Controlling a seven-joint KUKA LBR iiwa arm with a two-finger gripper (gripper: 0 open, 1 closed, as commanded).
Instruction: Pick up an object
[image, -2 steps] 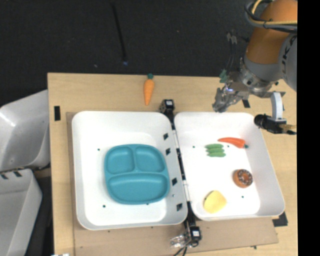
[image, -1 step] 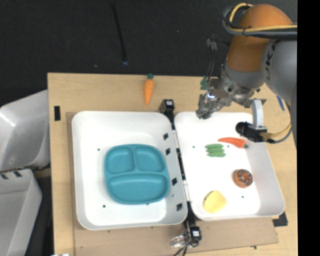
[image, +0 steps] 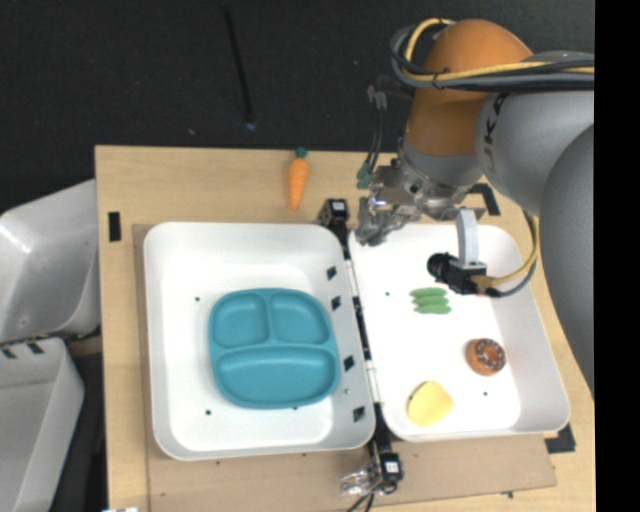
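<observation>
The bench (image: 200, 180) is made of pale wood. It is the biggest thing here, and it carries two white bins side by side.

The arm (image: 535, 120) comes in from the 3 o'clock side. It is grey, with a fat orange part near its end. It reaches down to the 11 o'clock corner of the right bin (image: 530, 400), close to the wall where the two bins meet. The jaws hang over that corner. I cannot tell if the jaws are open or closed. I see nothing held in them.

The left bin (image: 165, 300) has one thing in it. That is a blue plate (image: 270, 348). The plate lies flat in the middle of the bin. It has three parts: two small ones on its 12 o'clock side and one long one on its 6 o'clock side.

The right bin has three small things in it. They are well apart from each other, and each lies loose on the white floor of the bin.

One carrot (image: 297, 180) lies on the bare bench, not in a bin. It is orange with a green top. It sits just past the 12 o'clock rim of the left bin, near the 1 o'clock corner.

One yellow lump (image: 429, 403) lies at 7 o'clock in the right bin, near the rim.

One green thing (image: 430, 299) lies at 11 o'clock from the middle of the right bin. It is the thing nearest the jaws, but it is not touching them.

One brown round thing (image: 485, 356) lies at 4 o'clock from the middle of that bin.
</observation>
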